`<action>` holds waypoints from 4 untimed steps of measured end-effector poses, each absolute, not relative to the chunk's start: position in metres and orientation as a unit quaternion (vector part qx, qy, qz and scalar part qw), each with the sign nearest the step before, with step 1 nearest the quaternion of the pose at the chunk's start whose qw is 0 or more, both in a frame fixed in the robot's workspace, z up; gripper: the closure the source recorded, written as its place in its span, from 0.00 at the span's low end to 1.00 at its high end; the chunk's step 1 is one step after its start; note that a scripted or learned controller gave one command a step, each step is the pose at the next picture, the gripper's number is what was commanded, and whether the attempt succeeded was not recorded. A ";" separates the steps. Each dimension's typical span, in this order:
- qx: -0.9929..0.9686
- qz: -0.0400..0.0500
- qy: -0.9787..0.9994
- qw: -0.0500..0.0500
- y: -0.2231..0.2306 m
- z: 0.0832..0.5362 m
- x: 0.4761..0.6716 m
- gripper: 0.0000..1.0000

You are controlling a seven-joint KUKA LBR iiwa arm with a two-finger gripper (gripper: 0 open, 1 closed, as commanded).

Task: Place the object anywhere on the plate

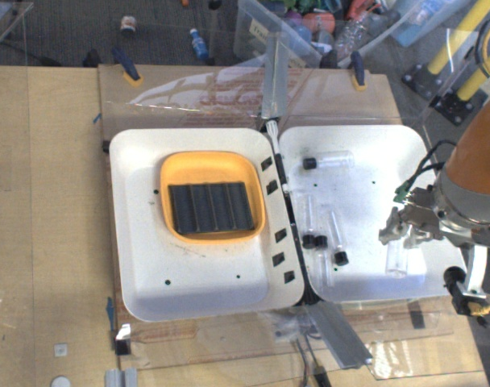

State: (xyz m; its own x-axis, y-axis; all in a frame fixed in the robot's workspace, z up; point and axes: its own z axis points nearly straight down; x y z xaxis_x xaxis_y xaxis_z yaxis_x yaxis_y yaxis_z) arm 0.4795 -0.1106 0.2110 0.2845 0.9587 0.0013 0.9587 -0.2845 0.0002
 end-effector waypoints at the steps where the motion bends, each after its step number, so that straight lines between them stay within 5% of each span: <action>1: -0.718 0.000 -0.696 -0.001 -0.101 0.205 0.533 1.00; 2: -0.687 0.000 -0.727 -0.002 -0.092 0.185 0.593 1.00; 4: -0.554 -0.001 -0.833 -0.003 -0.042 0.192 0.660 1.00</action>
State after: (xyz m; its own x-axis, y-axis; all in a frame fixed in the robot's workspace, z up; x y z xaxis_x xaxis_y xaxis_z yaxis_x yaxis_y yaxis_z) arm 0.6601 -0.0417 0.1921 -0.3867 0.9222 -0.0036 0.9222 0.3867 0.0051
